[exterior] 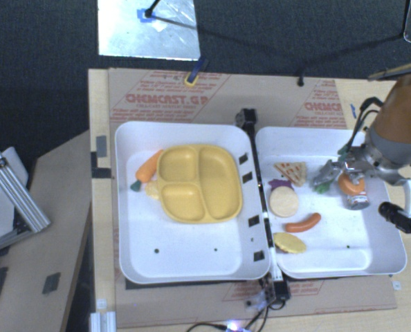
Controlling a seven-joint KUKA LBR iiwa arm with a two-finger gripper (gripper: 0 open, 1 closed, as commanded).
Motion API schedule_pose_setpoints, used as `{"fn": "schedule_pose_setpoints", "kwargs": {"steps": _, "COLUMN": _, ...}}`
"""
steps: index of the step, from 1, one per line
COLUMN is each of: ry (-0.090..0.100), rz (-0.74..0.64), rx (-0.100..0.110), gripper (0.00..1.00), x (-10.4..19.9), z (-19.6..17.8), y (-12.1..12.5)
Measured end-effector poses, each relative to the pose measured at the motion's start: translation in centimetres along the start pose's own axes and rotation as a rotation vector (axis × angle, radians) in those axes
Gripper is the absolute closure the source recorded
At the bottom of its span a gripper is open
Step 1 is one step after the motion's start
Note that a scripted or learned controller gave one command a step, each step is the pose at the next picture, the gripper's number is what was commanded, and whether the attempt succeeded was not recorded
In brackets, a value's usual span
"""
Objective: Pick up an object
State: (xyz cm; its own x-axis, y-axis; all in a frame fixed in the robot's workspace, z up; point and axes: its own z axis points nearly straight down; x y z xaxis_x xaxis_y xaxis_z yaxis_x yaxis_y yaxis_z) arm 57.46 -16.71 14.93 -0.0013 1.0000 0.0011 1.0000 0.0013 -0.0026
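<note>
The right bin (371,258) holds a triangular sandwich piece (291,172), a small purple piece (281,184), a round pale biscuit (284,202), a red sausage (303,222), a yellow oval piece (289,243) and an orange-topped can (355,189). My gripper (325,177) hangs low over the bin's upper middle, between the sandwich piece and the can, just left of the can. Something grey-green shows at its tip, and I cannot make out what it is.
The left bin (140,254) holds a yellow divided plate (195,183), with an orange carrot (149,166) and a small pale piece (152,189) at its left side. A black divider with clips (257,206) runs between the bins. The arm's wrist (399,140) overhangs the right bin's far right corner.
</note>
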Motion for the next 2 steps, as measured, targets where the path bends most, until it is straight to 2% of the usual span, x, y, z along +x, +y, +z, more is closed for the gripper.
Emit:
{"fn": "schedule_pose_setpoints", "kwargs": {"steps": 1, "ry": 0.003, "rz": -0.007, "rx": -0.01, "gripper": 0.0, "x": 1.21, "z": 5.32, "y": 0.59}}
{"fn": "schedule_pose_setpoints", "kwargs": {"steps": 2, "ry": -0.003, "rz": -0.002, "rx": -0.009, "gripper": 0.0, "x": 1.14, "z": 6.07, "y": 0.86}}
